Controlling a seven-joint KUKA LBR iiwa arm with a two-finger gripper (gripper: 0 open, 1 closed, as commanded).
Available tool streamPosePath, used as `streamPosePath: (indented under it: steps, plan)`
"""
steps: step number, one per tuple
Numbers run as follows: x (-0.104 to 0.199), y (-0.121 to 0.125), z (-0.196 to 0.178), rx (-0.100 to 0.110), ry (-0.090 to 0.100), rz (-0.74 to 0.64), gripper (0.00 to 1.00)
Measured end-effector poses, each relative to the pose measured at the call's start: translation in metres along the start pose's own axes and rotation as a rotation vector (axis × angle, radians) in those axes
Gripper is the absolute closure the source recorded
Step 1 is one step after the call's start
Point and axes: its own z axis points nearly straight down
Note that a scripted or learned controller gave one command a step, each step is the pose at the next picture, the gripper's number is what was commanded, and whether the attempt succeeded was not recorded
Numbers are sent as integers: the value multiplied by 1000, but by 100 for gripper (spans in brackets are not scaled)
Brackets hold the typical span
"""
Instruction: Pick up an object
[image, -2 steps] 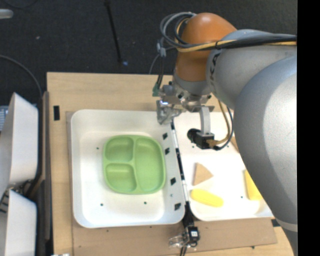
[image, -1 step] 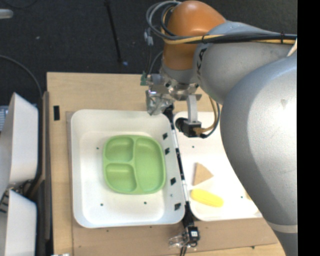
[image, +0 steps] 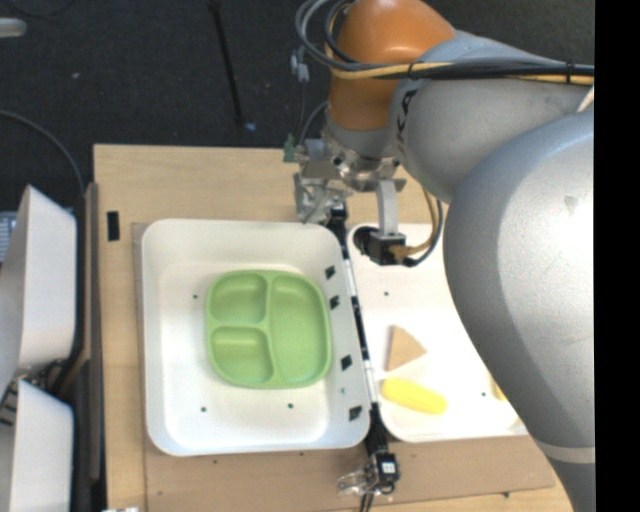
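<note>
Because the grey arm (image: 520, 260) bulks so large to the right of the green divided plate (image: 268, 328), I take that plate as my landmark: it lies flat near the middle of the left bin (image: 175, 410), with bare white floor all round it. Beyond the plate and a little to its right, at the far end of the rims where the two bins meet, sits the gripper (image: 322, 200) under the orange band (image: 385, 40) — from this angle I cannot tell whether it is open or closed. To the plate's right, across the divide, the right bin (image: 425, 290) holds a tan wedge (image: 403, 347) and, just nearer to me, a yellow piece (image: 413, 397); the two lie close but apart, both well away from the gripper. The arm covers that bin's right side, so that part is hidden from me. Nearer than the plate, at the near end of the divide, hangs a small metal fitting (image: 366, 478) — too small to make out. Left of the plate, white boxes (image: 45, 290) are cut off by the frame edge.
</note>
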Motion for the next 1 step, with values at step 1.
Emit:
streamPosePath:
  steps: [1]
  plan:
    - [0, 0, 1, 2, 0, -1, 0]
